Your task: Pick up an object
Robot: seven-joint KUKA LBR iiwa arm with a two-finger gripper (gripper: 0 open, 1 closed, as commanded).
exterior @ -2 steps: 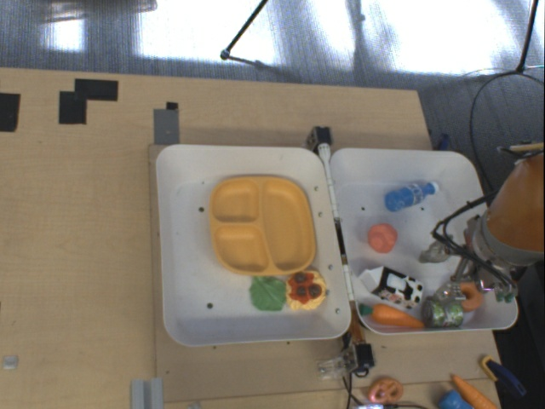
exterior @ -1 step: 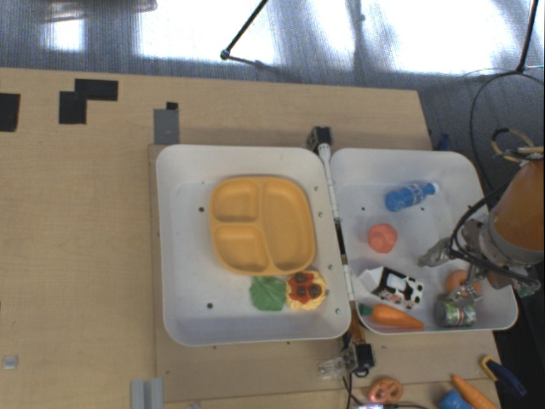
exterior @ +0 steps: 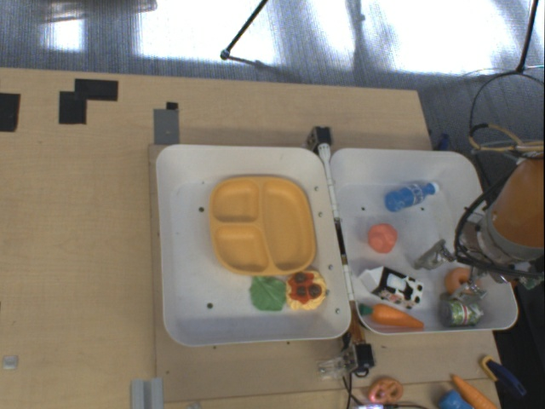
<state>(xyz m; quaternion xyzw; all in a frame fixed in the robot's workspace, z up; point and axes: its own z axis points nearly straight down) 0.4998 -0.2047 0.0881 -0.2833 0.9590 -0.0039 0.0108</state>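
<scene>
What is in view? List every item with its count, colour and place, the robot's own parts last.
bins: two, white, side by side on the bench
divided plate: one, yellow-orange, three compartments, middle of the left bin
lettuce leaf: one, green, left bin, just below the plate
pizza slice: one, yellow with red toppings, left bin, touching the lettuce's right side
bottle: one, blue, lying in the right bin's upper part
ball: one, salmon pink, right bin centre
carton: one, white with black patches, right bin, lower left
carrot: one, orange, right bin's bottom edge
can: one, green and silver, right bin's lower right
doughnut: one, orange, above the can
arm: one, orange band, over the right bin's right edge
</scene>
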